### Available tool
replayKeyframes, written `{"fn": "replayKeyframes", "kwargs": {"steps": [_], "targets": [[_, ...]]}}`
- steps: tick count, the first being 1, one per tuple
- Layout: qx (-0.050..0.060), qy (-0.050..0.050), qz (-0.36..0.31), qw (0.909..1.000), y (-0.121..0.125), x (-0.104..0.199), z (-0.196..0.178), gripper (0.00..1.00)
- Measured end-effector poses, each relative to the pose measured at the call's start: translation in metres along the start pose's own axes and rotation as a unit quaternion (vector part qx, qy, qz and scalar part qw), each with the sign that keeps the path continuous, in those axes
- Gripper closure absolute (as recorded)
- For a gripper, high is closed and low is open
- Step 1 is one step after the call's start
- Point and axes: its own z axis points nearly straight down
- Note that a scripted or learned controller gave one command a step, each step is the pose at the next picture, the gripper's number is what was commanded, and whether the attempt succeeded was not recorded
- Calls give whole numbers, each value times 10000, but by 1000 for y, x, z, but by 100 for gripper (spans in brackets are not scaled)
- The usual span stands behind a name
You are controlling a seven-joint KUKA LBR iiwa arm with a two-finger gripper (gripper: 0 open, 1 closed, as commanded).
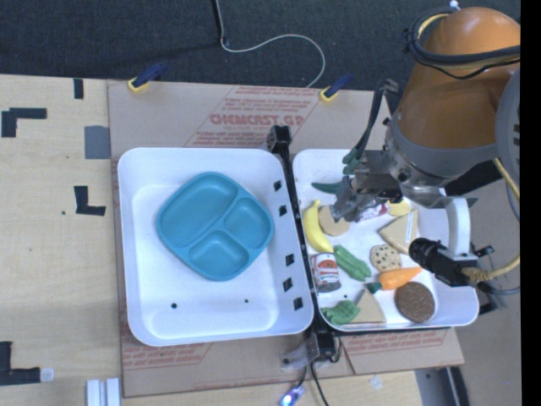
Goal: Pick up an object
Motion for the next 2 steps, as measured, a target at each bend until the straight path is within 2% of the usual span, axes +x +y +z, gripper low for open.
{"fn": "replayKeyframes", "kwargs": {"steps": [1, 2], "targets": [[71, -1, -27, 10000, -1, 31, 66, 100], [45, 1, -21, 10000, -1, 30, 63, 0]]}}
